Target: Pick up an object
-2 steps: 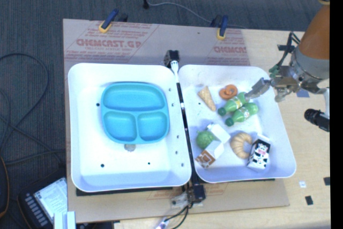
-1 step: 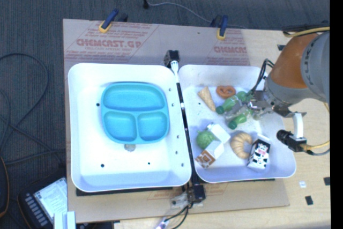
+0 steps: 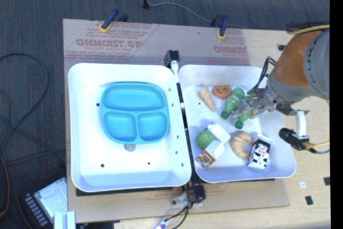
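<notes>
The right bin (image 3: 278, 169) holds several small things: a green bottle (image 3: 232, 101), an orange ring-shaped piece (image 3: 221, 90), a cream cone (image 3: 207, 98), a green ball (image 3: 204, 139), a white box (image 3: 217, 133), a tan croissant-like piece (image 3: 241, 143), a black-and-white carton (image 3: 259, 155) and a small brown packet (image 3: 206, 158). My gripper (image 3: 252, 106) is low in this bin's upper right part, right beside the green bottle and a second green piece (image 3: 241, 119). The arm (image 3: 300, 69) covers the wrist, and I cannot make out anything held.
The left bin (image 3: 86, 169) carries a blue three-compartment tray (image 3: 134, 111). A black bar (image 3: 179, 99) runs between the bins. Blue and yellow clamps (image 3: 109, 20) (image 3: 222, 27) hold the cardboard at the back. A cable (image 3: 313, 146) hangs off the arm at right.
</notes>
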### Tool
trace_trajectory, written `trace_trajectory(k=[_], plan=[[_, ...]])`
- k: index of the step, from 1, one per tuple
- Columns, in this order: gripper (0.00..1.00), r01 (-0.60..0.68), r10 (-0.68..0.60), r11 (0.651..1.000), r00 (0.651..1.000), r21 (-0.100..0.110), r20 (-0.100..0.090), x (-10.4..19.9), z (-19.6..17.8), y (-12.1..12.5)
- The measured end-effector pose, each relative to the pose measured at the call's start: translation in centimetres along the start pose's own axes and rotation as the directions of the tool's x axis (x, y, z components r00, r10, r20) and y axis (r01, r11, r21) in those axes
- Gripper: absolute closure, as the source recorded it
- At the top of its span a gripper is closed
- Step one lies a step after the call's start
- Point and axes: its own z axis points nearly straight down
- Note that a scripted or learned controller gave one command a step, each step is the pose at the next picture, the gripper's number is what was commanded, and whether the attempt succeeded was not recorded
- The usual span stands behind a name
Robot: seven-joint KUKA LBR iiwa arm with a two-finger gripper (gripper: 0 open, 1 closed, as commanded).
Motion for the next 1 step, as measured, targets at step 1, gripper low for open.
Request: trace_trajectory(k=[1], plan=[[1.00,0.002,-0.002,1.000,1.000,0.002,-0.003,7.10,-7.13,-2.98]])
